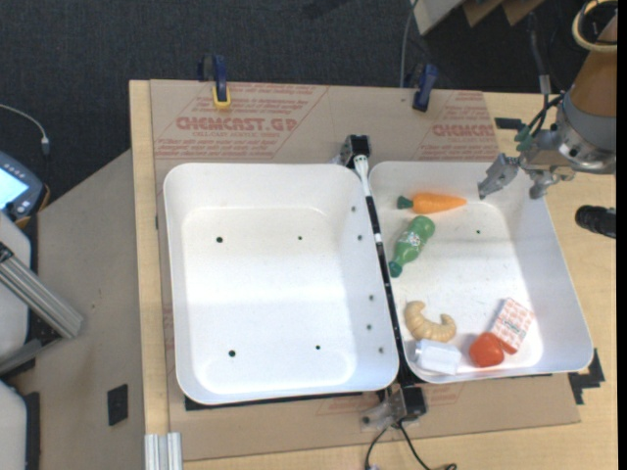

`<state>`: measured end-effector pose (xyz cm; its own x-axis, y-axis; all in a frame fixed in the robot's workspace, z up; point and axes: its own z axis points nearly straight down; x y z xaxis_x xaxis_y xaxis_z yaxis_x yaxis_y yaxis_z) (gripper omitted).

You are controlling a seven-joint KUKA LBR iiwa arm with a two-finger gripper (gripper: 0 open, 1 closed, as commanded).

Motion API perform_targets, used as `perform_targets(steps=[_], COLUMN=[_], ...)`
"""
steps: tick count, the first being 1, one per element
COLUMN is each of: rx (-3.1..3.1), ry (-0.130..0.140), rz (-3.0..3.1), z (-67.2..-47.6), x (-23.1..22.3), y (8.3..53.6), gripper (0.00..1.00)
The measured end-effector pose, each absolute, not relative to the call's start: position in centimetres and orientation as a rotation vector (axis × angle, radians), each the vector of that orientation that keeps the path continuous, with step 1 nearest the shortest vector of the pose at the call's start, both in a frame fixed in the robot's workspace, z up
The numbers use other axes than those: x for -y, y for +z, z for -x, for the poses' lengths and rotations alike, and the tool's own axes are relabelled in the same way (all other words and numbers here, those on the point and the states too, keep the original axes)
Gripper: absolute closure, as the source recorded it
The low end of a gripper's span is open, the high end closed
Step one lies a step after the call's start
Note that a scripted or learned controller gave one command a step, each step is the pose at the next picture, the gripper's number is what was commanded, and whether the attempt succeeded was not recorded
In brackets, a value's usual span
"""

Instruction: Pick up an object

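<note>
Currently gripper (516,177) spread, holding nothing, over right bin (549,262) far edge; carrot (437,203) just beside, likely light, stiff, smooth plastic; pinch across thick orange middle.

Dark grey carpet (118,27) surrounds a light wooden bench (588,429) covered with brown printed cardboard (294,116) held by blue clamps (217,74).

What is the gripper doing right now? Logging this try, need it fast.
Gripper: jaws open, holding nothing, above the far right edge of the right bin, right of the carrot.
</note>
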<state>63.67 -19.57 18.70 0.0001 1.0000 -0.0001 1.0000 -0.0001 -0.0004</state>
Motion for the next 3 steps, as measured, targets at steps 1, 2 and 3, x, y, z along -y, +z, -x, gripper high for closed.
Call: perform_targets(steps=[1, 2, 3], rx=[2.225, 2.216, 2.219], ry=[-0.002, 0.007, 0.002], rz=[2.223, 2.216, 2.218], z=[-63.8, -62.7, -60.3], x=[19.6, 19.2, 16.7], y=[19.8, 8.0, 8.4], gripper=[1.0, 1.0, 1.0])
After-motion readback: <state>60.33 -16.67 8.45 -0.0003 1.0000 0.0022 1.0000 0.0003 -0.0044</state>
